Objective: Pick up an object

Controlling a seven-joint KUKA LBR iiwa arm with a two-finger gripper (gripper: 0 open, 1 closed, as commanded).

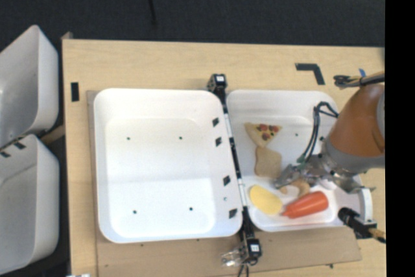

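- Carrot-like orange object [306, 204] lies in the right bin [285, 100], near its front wall, under the arm's wrist.
- Long axis runs roughly left-right, slightly tilted: right end higher, narrower tip toward the left, beside the yellow item.
- Yellow rounded object [265, 200] sits just left of it, in the front-left corner of the same bin.
- Tan flat piece [267, 161] lies behind the yellow one; pizza-slice shape [262, 132] with red spots lies farther back, point toward the front.
- Small tan object [301, 187] sits just behind the orange one, partly covered by the hand.
- Hand [290, 177] hangs low over the bin between the tan piece and the orange object; cannot tell whether it is parted or closed.
- Arm [355, 133] overhangs the bin's right side, hiding part of it.
- Left bin [104, 159] adjoins the right; both rest on the desk [162, 65].
- No legible writing; black marks on desk only.
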